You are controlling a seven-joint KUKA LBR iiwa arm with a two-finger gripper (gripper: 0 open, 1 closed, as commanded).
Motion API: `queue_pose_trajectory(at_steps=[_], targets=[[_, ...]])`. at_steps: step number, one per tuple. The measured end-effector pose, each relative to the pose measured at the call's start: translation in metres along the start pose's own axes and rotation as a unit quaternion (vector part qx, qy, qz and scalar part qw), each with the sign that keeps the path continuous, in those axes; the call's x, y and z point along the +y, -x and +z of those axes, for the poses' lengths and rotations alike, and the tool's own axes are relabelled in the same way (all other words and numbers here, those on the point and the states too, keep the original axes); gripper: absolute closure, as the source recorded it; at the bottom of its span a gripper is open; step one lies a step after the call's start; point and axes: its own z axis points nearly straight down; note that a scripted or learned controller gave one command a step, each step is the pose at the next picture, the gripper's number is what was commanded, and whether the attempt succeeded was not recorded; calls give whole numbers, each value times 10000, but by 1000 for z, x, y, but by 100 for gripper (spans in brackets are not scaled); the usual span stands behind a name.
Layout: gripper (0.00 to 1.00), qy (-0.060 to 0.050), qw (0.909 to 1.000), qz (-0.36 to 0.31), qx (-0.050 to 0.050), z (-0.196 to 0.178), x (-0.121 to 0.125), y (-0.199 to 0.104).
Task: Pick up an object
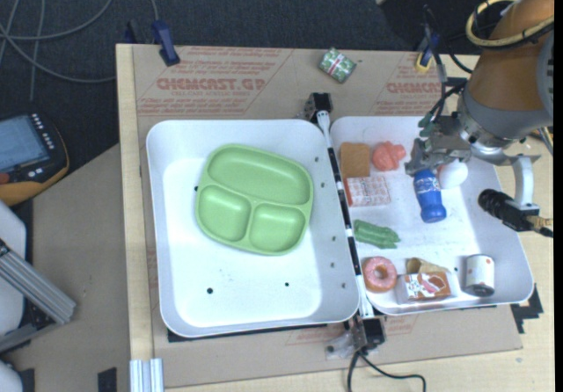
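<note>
Camera view shows the tool [428, 163] in the right white bin [515, 254], directly over a glossy blue cylindrical bottle [430, 195] standing there; its grip state cannot be told.

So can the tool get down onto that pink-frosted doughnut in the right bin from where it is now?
Probably yes. The pink-frosted doughnut lies uncovered near the right bin's front, with a small carton beside it, while the tool is over the blue bottle.

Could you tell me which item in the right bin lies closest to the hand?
The blue bottle, directly beneath the hand; the other items lie farther off.
</note>
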Motion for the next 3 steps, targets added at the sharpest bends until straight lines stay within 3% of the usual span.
queue_pose_trajectory(at_steps=[1, 2, 3], targets=[[100, -25, 10000, -2, 7, -51, -48, -65], [100, -13, 10000, 1, 3, -34, 19, -114], [100, -37, 10000, 1, 4, 0, 17, -149]])
